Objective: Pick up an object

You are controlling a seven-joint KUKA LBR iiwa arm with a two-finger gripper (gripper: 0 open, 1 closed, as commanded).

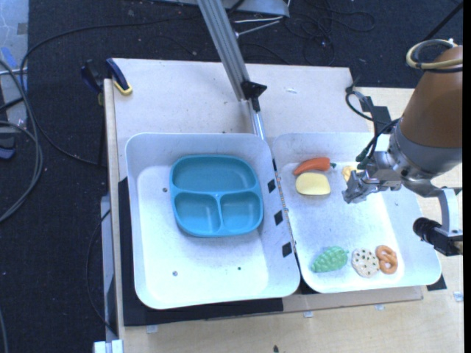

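On the counter (184,94) sit two white bins, and the left bin (147,271) holds a blue tray (217,195) with three sections. In the right bin (412,271), a yellow piece (313,185) lies near 12 o'clock, touching an orange carrot (313,165) just above it, while a green leafy piece (329,259), a spotted cookie (363,262) and a pretzel (387,259) line up along the 6 o'clock side. The jaws (355,192) hang low at about 2 o'clock in that bin, just right of the yellow piece, and I cannot tell how far apart they are or whether they have anything.
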